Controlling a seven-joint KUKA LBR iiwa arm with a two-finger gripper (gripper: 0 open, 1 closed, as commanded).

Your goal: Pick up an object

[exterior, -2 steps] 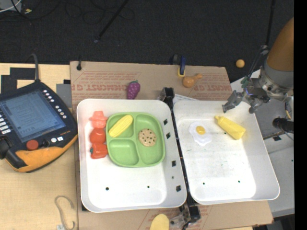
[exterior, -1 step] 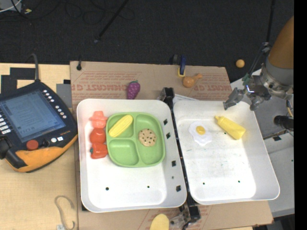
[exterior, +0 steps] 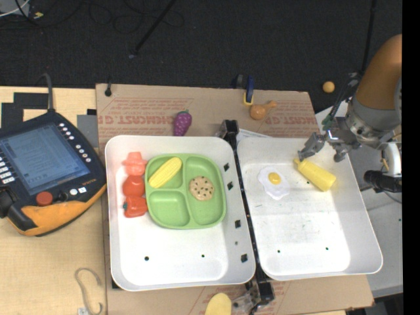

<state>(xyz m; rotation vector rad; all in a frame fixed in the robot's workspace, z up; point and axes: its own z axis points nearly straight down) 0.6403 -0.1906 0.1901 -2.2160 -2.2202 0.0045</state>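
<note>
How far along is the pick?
Done: the arm has reached into the right bin, and the gripper hovers just above the yellow block. In hand: nothing shows between the fingers; the block lies on the bin floor beside the fried egg. Left: close on something and lift it. The corn and cookie sit untouched in the green tray.

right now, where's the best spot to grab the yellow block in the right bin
Likely across the middle of the yellow block, coming straight down from above. It lies flat on the right bin's floor, long and narrow, slanting from upper left to lower right, so the jaws should close across its short width. The fried egg lies clear to its left.
</note>
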